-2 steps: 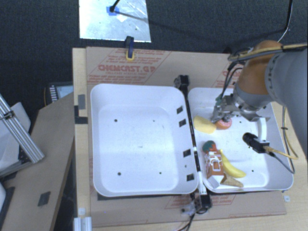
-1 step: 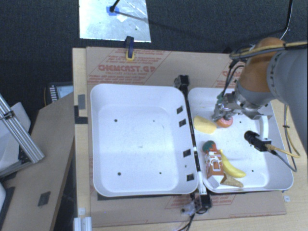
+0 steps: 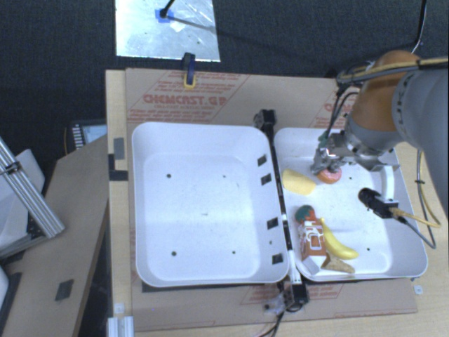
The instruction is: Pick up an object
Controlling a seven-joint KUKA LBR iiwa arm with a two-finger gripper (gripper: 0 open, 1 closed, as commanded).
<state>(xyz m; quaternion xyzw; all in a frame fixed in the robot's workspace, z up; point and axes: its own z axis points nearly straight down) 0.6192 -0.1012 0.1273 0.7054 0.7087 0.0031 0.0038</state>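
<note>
Upper part of the right shallow white bin [image 3: 372,227]: grey two-finger gripper [image 3: 327,164] right over a small round orange object [image 3: 330,177]; wide or narrow, cannot tell.

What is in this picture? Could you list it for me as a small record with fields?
bins: left bin and right bin, white, side by side
arm: grey with an orange band, reaching in from the right
gripper: low in the right bin, right over the orange thing
yellow block: just left of the orange thing
banana: near the front of the right bin
carton: orange and white, against the banana's left side
</note>
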